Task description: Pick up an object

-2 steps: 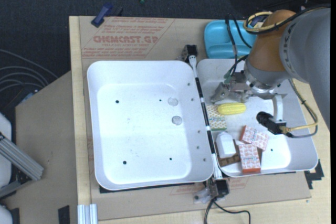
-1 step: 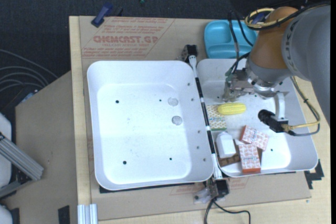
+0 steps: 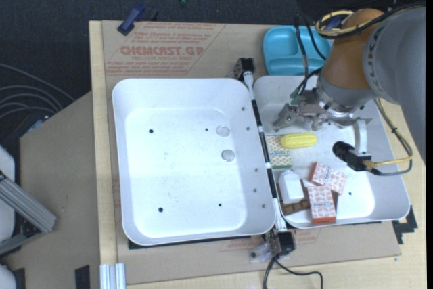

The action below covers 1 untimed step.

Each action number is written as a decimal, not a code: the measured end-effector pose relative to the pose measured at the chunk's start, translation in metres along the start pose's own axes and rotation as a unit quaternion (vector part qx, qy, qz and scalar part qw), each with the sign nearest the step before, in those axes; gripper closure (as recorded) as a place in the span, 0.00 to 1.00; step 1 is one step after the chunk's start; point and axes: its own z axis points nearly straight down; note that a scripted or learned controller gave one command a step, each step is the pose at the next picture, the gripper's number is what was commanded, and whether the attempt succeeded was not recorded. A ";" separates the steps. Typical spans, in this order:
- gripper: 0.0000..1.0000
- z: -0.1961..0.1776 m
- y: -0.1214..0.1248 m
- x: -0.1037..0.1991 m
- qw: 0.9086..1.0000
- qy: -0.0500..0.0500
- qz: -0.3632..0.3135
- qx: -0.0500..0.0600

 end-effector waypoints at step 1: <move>1.00 -0.010 0.000 0.000 1.000 0.000 0.000 -0.001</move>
